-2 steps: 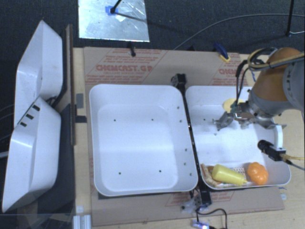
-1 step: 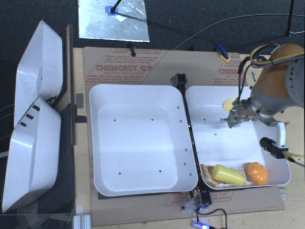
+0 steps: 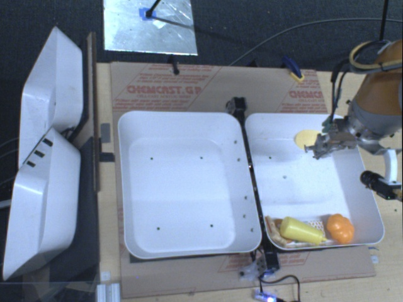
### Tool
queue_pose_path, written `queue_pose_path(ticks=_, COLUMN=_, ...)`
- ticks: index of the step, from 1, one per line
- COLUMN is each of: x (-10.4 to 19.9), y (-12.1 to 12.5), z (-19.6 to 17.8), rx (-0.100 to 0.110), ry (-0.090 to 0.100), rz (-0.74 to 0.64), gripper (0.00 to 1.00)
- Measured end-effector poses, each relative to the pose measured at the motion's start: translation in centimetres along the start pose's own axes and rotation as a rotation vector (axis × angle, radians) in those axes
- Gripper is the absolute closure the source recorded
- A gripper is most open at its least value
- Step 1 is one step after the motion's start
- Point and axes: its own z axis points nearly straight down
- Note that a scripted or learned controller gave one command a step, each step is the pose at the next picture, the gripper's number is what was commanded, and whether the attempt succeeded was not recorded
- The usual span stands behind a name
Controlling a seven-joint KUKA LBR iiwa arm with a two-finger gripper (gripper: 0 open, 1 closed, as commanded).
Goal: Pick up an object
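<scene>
In the right bin (image 3: 296, 187) a pale yellow round object (image 3: 305, 138) lies near the far wall. My gripper (image 3: 319, 148) hangs right beside it, at its right edge, reaching in from the right. Along the bin's near wall lie a yellow bottle-shaped object (image 3: 301, 230), an orange ball-like object (image 3: 340, 228) and a flat patterned item (image 3: 277, 231) under the yellow one.
The left bin (image 3: 182, 181) sits beside the right one, with a black divider clamp (image 3: 238, 106) between them. Two spare white bins (image 3: 44, 156) lean at the far left. A metal plate (image 3: 150, 17) lies beyond the bench.
</scene>
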Motion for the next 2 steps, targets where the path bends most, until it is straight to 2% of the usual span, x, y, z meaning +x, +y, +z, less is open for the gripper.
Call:
queue_pose_path(ticks=1, x=0.0, y=0.1, z=-5.3, rx=0.000, ry=0.000, rz=-0.001, gripper=1.00)
queue_pose_path(ticks=2, x=5.5, y=2.1, z=-5.6, rx=0.004, ry=0.003, rz=-0.006, gripper=1.00)
